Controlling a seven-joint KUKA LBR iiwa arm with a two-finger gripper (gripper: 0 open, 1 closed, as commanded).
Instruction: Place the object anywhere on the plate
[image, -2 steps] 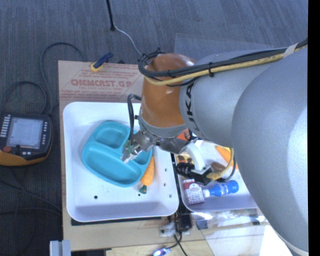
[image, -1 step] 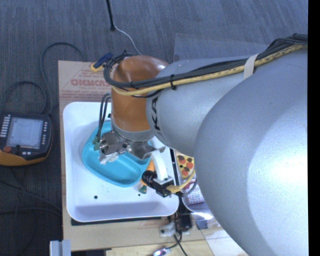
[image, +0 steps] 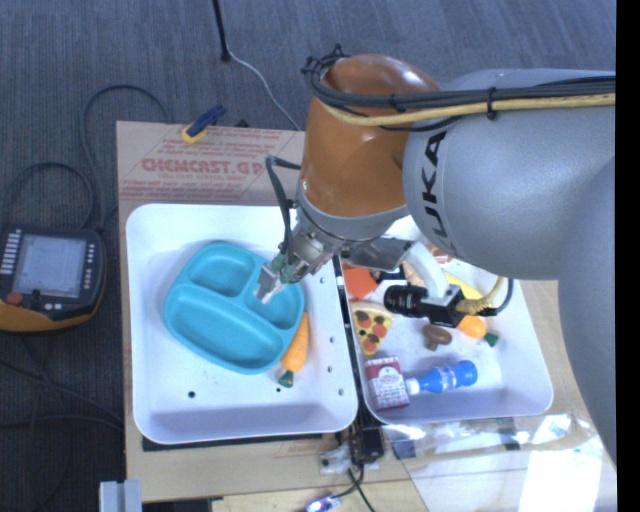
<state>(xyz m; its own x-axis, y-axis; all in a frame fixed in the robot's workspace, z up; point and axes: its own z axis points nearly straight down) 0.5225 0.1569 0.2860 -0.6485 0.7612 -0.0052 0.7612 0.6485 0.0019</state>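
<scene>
Carrot lies beside the plate, below the tool, whose state I cannot tell.

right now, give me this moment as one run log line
gripper over right edge of blue divided plastic plate | orange toy carrot beside plate in left white bin | carrot not on plate

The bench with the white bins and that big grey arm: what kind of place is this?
Most likely a robotics lab or test cell. A grey industrial arm reaches over two white bins of toy food such as a carrot, with a blue plate, and a handheld control pendant lies on the carpeted floor amid cables.
</scene>
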